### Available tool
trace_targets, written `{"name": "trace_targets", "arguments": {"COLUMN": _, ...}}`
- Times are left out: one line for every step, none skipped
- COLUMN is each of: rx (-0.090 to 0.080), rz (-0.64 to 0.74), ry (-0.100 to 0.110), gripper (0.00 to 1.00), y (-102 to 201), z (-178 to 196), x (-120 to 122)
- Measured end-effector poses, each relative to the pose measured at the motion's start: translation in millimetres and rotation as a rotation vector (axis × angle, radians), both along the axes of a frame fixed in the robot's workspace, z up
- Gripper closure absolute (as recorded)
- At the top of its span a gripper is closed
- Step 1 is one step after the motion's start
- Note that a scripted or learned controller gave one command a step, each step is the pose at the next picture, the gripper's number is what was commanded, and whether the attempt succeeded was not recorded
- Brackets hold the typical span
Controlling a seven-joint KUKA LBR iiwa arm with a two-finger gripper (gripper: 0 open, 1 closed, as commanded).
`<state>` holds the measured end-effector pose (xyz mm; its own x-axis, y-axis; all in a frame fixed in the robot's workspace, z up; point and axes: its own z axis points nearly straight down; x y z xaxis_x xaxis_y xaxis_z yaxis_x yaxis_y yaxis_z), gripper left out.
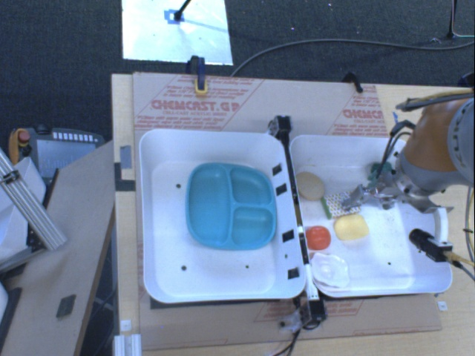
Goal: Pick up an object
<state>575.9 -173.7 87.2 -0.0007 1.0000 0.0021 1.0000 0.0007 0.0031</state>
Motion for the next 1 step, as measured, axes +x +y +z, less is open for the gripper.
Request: {"name": "trace_targets", "arguments": {"rx": 0.0, "rz": 0.002, "ry": -0.012, "gripper": 1.0, "y": 1.1, "z": 15.1, "x": 3.9}}
